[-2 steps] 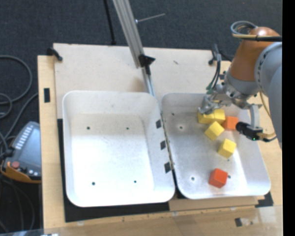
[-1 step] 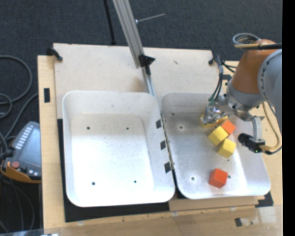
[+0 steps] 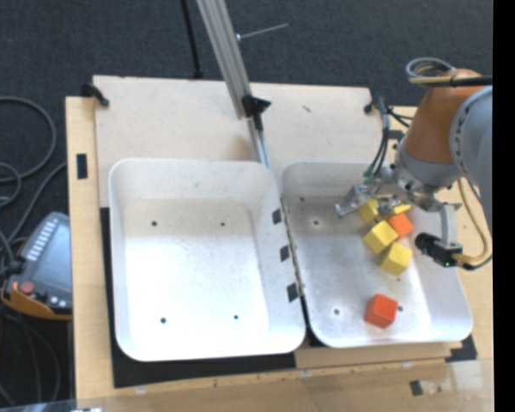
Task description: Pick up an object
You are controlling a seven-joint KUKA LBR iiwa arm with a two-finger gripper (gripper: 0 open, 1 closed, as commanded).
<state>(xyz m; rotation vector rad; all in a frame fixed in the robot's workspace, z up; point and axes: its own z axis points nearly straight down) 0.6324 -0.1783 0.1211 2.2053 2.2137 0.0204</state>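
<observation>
Yellow/orange blocks (image 3: 386, 239) clustered, right bin (image 3: 326, 333).

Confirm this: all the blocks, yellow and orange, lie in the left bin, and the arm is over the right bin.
Wrong on the bin. The camera view shows the yellow blocks and the orange block lying in the right bin, not the left bin. The arm is over the right bin, as you said.
</observation>
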